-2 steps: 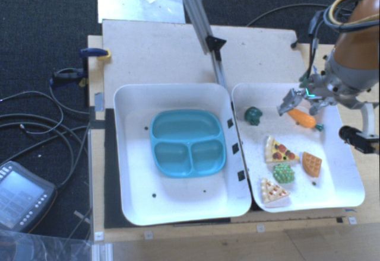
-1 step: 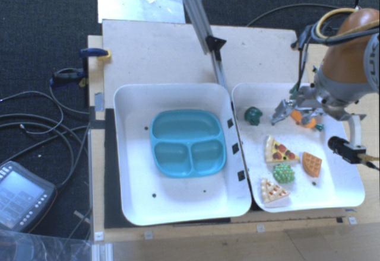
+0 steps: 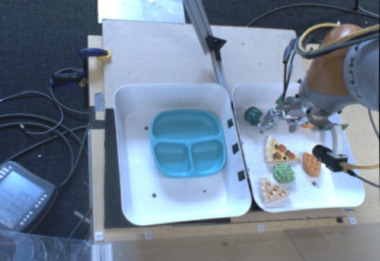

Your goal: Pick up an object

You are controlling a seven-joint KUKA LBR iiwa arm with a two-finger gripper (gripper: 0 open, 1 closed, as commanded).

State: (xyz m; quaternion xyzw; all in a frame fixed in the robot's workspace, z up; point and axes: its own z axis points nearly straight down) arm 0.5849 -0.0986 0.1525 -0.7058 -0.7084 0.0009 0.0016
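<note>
My gripper (image 3: 279,121) hangs over the back part of the right bin (image 3: 356,194), open, with nothing between its fingers. A dark green ball (image 3: 253,115) lies just to its left. In front of the gripper lies a pizza slice (image 3: 279,151). Further forward are a green broccoli piece (image 3: 283,173), an orange waffle-like piece (image 3: 311,164) and a second pizza slice (image 3: 273,190). A small orange item (image 3: 307,126) peeks out under the wrist, mostly hidden.
The left bin (image 3: 133,194) holds a blue divided plate (image 3: 188,141). A grey pole (image 3: 196,5) slants down to the bins' shared back corner. Cables and a black connector (image 3: 326,158) trail over the right bin's right side.
</note>
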